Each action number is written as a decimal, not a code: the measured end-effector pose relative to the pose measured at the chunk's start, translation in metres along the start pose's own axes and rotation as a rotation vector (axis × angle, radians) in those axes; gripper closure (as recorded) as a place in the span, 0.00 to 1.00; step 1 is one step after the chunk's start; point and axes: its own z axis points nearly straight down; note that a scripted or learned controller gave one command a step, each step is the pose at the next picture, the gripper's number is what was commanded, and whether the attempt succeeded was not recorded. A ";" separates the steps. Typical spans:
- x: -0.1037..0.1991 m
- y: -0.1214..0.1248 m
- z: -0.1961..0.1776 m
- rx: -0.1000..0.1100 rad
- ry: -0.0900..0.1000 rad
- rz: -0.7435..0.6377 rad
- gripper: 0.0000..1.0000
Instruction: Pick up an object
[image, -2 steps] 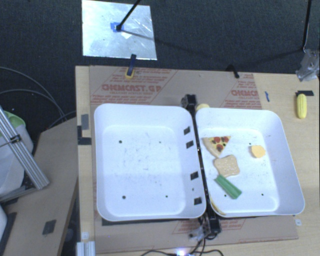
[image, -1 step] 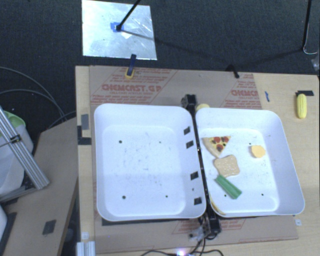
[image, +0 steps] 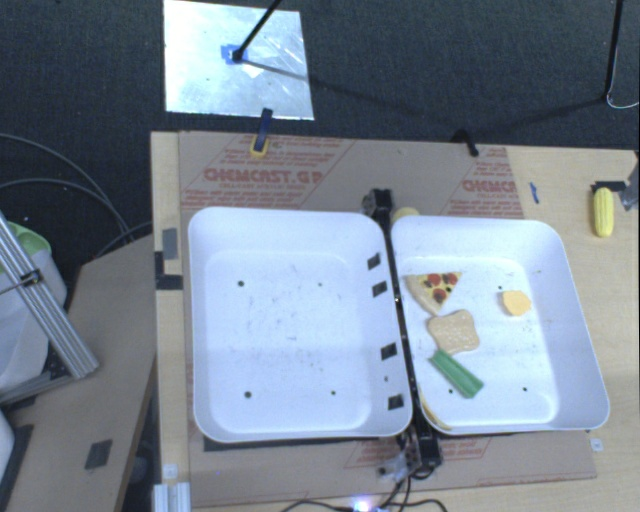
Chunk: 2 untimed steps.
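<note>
The right bin (image: 575, 330) holds several toy foods. A pizza slice (image: 438, 287) lies near its left wall. A small yellow round piece (image: 516, 302) sits to the right of the slice. Below the slice lies a tan bread slice (image: 454, 331), and a green stick (image: 457, 373) rests just below the bread. A pale flat piece (image: 427, 407) is tucked against the bin's lower left corner. The left bin (image: 290, 222) has only a bare white floor.
A yellow corn-like object (image: 603, 212) lies on the bench right of the bins. A small pale item (image: 405, 214) sits behind the divide between the bins. A metal sheet (image: 238, 60) lies at the back; an aluminium frame (image: 45, 310) stands at the left.
</note>
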 end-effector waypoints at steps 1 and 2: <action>0.004 0.061 -0.065 -0.017 -0.005 -0.011 1.00; 0.001 -0.006 0.011 0.002 0.001 -0.002 1.00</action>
